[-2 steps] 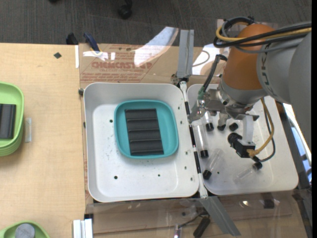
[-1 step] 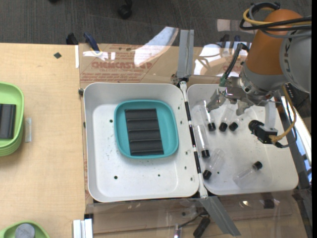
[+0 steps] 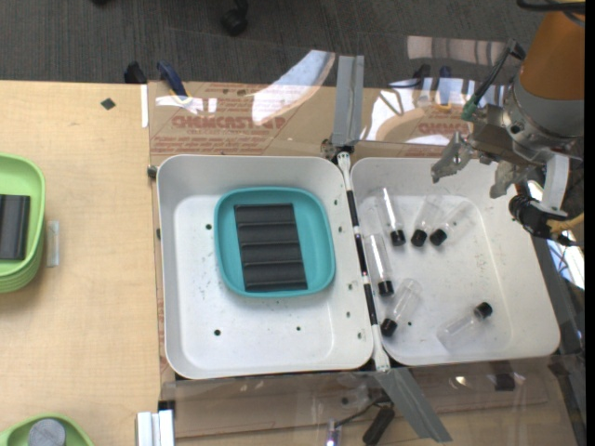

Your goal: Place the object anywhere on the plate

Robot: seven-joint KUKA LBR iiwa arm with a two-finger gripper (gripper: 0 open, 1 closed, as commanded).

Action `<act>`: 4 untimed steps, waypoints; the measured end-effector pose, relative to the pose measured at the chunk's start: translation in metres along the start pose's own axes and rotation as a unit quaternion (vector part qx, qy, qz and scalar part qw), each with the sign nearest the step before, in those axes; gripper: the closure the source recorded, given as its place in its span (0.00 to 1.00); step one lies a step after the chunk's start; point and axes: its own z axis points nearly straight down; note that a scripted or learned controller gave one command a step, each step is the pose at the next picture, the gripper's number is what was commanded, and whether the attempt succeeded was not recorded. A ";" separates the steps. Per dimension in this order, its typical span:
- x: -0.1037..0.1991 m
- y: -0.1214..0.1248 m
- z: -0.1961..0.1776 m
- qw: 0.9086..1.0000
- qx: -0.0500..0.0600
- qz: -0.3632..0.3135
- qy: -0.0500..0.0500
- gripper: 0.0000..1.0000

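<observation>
Near edge of right bin (image 3: pixel 521 342): clear capped vials (image 3: pixel 463 321) lie loose, awaiting pickup. Left bin holds the teal plate (image 3: pixel 226 249), bearing a dark ridged insert, ready as target. Farther back, claw (image 3: pixel 474 161) hovers above the vials; spread or pressed together, cannot tell.

You've got two white bins side by side: the left bin (image 3: pixel 186 333) and the right bin (image 3: pixel 521 333). There's one teal plate (image 3: pixel 321 249) in the left one, with one dark ribbed block (image 3: pixel 270 247) sitting on it. I count six clear vials with black caps in the right bin, near (image 3: pixel 390 216), (image 3: pixel 429 223), (image 3: pixel 449 219), (image 3: pixel 377 263), (image 3: pixel 400 307) and (image 3: pixel 465 323). One green tray (image 3: pixel 28 179) sits out on the bench's left edge.
</observation>
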 end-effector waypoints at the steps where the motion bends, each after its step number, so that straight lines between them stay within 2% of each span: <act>1: -0.029 0.039 -0.046 1.000 0.000 0.020 0.000 0.00; 2: -0.103 0.111 -0.006 0.999 0.000 0.038 0.000 0.00; 3: -0.101 0.110 -0.090 0.996 0.000 0.086 0.000 0.00; 4: -0.099 0.110 -0.142 0.987 0.000 0.159 0.001 0.00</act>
